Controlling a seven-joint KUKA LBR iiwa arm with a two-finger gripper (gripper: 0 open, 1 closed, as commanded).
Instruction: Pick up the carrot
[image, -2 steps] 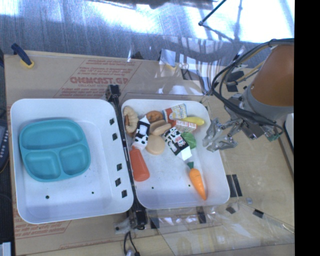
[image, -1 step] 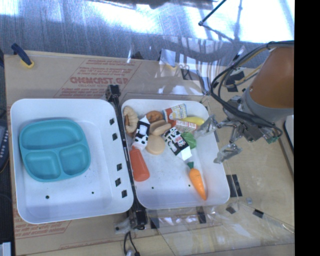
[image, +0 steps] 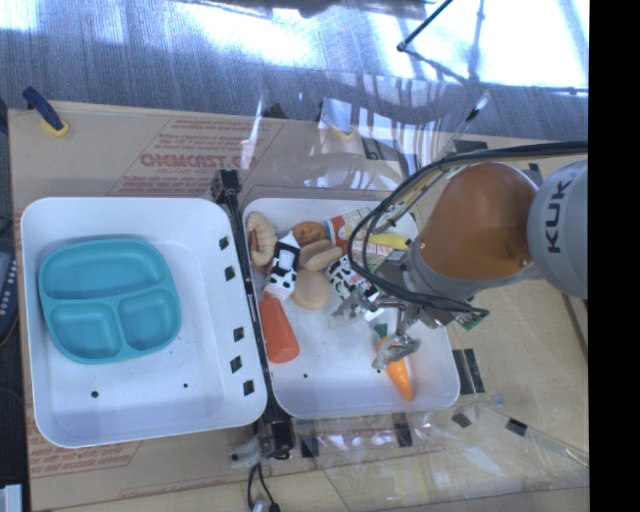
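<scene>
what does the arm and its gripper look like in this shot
The arm is grey with black lettering "KU" on its casing and a broad rounded orange band above the wrist. Thin black cables loop from the band toward the wrist. The small metallic two-finger gripper is silvery, with dark fittings.

My bench (image: 150, 150) is topped with brown cardboard printed in red. Two white bins sit directly on it, side by side. The left bin (image: 60, 410) touches the right bin (image: 330, 405) along a black clipped seam. A blue-and-yellow clamp (image: 45, 112) lies on the bench beyond the left bin's far corner.
</scene>
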